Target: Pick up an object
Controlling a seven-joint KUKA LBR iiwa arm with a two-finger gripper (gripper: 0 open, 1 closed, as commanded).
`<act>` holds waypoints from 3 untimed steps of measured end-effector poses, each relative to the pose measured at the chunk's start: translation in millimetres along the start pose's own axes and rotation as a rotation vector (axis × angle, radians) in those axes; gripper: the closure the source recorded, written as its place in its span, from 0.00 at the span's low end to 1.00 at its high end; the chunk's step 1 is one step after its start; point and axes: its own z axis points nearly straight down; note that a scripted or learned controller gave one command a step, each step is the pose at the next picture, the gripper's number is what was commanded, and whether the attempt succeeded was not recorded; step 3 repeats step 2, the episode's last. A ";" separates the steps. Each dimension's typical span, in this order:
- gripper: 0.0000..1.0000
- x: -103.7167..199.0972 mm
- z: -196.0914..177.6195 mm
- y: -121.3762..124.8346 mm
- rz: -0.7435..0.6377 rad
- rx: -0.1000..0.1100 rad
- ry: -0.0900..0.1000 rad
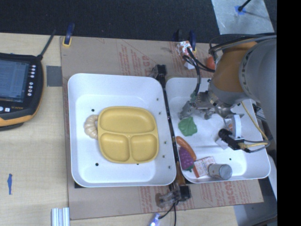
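Over right bin [263, 171] far edge, fingers [194, 108] spread, ungripping, above green object [187, 126]

Robot arm [256, 65]: bulky, rounded grey casing w/ orange band above wrist. Black & yellow cables loop alongside. Gripper [195, 108] is small, dull grey metal w/ thin fingers.

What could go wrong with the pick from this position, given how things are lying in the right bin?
1. The gripper hangs just above the green object, which lies close to the bin's left wall; a finger might strike the wall.
2. The orange object and purple object touch along that wall, so a grasp could take both, or push one away.
3. The can lies on its side and may roll if nudged.
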 end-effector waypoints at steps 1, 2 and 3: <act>0.00 -59.7 -122.4 26.7 0.002 -0.006 -0.001; 0.00 -9.6 -50.8 -21.0 -0.001 0.000 0.001; 0.00 -9.6 -50.8 -21.0 -0.001 0.000 0.001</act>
